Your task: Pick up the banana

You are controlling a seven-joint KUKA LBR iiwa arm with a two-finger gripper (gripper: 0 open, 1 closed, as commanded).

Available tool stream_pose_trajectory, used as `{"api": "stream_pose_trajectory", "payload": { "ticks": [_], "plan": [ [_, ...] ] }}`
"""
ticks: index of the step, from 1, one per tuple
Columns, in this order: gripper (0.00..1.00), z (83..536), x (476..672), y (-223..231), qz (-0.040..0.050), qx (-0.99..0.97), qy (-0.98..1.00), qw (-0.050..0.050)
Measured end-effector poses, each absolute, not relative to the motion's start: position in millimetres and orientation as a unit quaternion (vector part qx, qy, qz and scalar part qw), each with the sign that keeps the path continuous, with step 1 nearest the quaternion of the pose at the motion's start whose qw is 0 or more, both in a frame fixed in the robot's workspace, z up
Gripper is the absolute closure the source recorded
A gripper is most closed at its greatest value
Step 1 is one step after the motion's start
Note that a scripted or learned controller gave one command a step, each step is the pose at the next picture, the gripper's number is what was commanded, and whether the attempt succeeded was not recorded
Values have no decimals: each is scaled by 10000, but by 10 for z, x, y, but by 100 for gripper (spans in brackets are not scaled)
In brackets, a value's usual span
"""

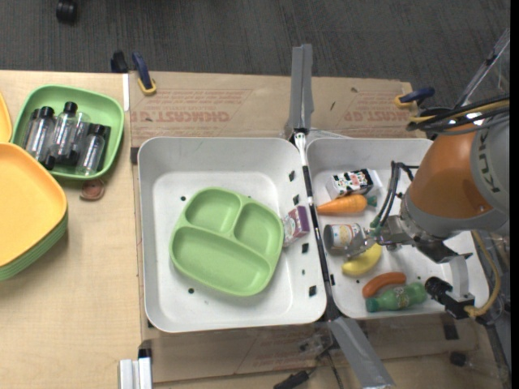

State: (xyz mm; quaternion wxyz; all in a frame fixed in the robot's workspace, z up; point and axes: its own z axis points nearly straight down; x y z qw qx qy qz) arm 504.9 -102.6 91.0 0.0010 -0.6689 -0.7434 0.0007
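A: Camera view, right white bin [454, 302], near edge first: green plastic bottle [396, 297] lying on its side, red sausage-shaped toy [383, 283] touching it just behind.

B: Banana?

A: Small yellow banana [363, 261] next back, mid-bin, just below a small lying jar [344, 236]. Two-finger gripper [378, 235] sits low over the banana's right end, beside the jar.

B: Grip state?

A: Can't tell, tip is too small and blurred.

B: Further back?

A: Orange carrot [343, 205], then a black-and-white carton [351, 182]. Left white bin [154, 241] holds a green three-compartment plate [227, 241], purple packet [297, 220] at its right edge.
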Motion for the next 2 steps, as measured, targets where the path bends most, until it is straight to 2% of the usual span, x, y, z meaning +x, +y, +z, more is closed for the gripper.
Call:
{"api": "stream_pose_trajectory", "payload": {
  "ticks": [1, 2],
  "plan": [
    [100, 993, 5045, -1040, 12, -6708, -7416, 15],
    [100, 1908, 5555, -785, 11, -6623, -7492, 3]
  ]
}}
